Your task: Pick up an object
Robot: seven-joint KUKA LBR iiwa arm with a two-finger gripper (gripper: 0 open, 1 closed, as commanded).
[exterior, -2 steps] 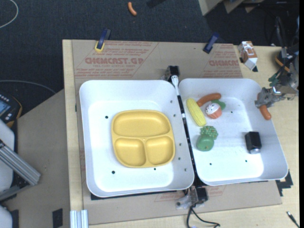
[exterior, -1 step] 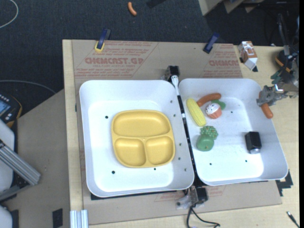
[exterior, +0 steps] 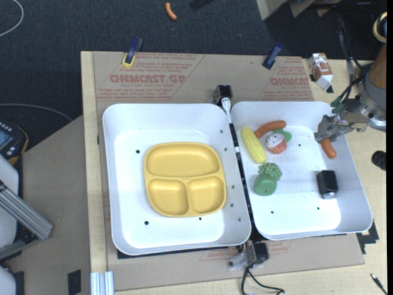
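My gripper (exterior: 326,134) hangs over the right side of the right bin (exterior: 295,223), reaching in from the right. Directly under its tip lies or hangs a small orange sausage-like piece (exterior: 331,150); whether it is touching that piece is unclear. Further left in the same bin are a yellow corn cob (exterior: 253,144), a longer orange-red sausage (exterior: 271,128), a red and white round toy (exterior: 277,142) and a green broccoli (exterior: 267,178). A black block (exterior: 326,184) sits toward the bin's front right.
The left bin (exterior: 123,128) holds a yellow divided plate (exterior: 184,178). A small carton (exterior: 320,68) lies on the bench behind the right bin. Clamps (exterior: 131,53) stand at the bench's back edge.
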